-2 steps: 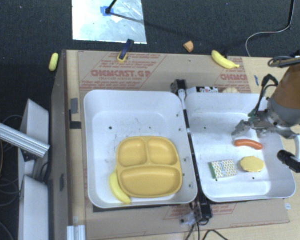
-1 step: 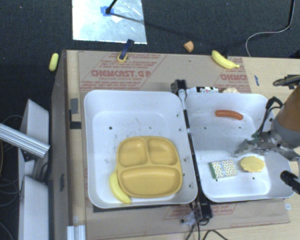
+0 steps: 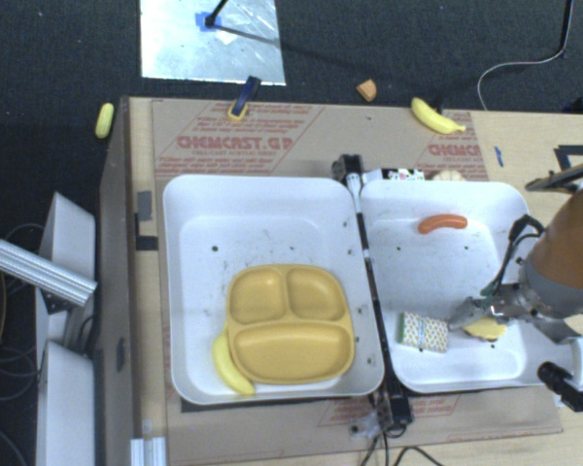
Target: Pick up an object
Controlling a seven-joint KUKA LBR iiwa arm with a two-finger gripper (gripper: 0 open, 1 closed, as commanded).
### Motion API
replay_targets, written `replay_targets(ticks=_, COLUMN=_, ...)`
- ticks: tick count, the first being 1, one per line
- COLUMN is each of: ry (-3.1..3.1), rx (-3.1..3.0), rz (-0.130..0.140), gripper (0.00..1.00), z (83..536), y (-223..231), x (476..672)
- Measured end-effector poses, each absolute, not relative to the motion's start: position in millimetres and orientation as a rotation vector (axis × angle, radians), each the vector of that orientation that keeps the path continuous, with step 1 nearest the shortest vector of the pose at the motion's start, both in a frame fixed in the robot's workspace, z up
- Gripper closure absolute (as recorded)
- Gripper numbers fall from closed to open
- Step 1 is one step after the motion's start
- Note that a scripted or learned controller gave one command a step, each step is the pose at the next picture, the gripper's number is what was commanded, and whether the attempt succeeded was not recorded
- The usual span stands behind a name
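In the right bin [image 3: 510, 200], my gripper [image 3: 480, 315] hangs low over the floor near the right wall. A small pale yellow object [image 3: 487, 331] lies just under it, partly covered. Whether that object is gripped cannot be made out. Left of the gripper, a white packet with green speckles [image 3: 426, 332] lies flat. An orange sausage [image 3: 441, 223] rests near the bin's far wall. The arm's orange band [image 3: 571, 250] fills the right side of the bin.
The left bin [image 3: 262, 190] holds a yellow divided tray [image 3: 290, 320] with a banana [image 3: 229, 367] against its front left corner. On the cardboard behind the bins lie another banana [image 3: 435, 116] and a small orange piece [image 3: 367, 89]. A black cable [image 3: 513, 246] loops beside the arm.
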State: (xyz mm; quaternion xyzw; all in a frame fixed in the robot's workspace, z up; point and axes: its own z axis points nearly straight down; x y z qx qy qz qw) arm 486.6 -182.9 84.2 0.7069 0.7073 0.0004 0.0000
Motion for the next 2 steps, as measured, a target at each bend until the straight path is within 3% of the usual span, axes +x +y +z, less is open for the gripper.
replay_targets(ticks=1, ry=2.221, rx=2.218, rz=0.004, gripper=1.0, z=94.5, y=-183.0, x=487.7)
replay_targets(ticks=2, ry=2.223, rx=2.215, rz=0.005, gripper=1.0, z=163.6, y=-146.2, x=585.1)
